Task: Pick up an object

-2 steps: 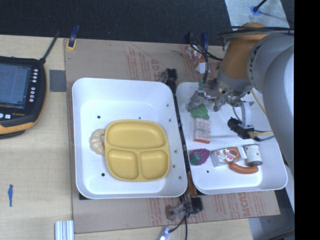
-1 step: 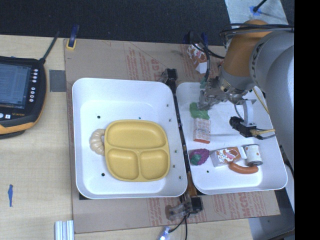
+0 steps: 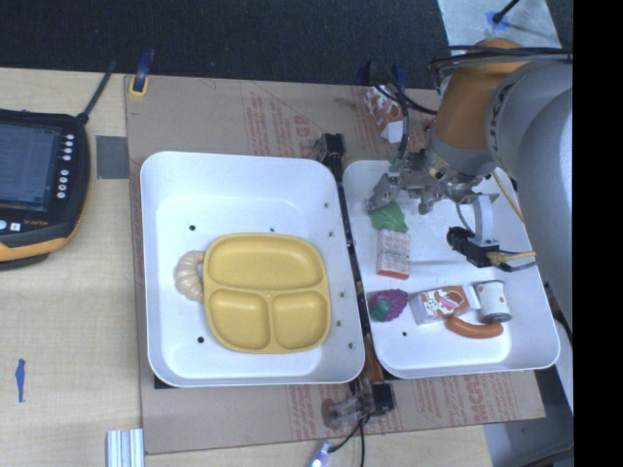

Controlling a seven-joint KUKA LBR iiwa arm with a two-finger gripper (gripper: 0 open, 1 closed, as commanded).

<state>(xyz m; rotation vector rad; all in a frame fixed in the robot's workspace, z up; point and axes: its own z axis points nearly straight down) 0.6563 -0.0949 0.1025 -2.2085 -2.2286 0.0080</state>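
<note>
I see the gripper low over the right bin's far end, just beside a green packet; can't tell its state. An orange-and-white packet, purple item, sausage and small can lie nearer. The left bin holds a yellow tray.

A light wooden bench carries a brown cardboard sheet on which two shallow white bins sit side by side, the left bin larger than the right bin. At the bench's far left lies an orange-edged handheld control pad, its cable trailing toward the far edge beside a grey tape patch.
</note>
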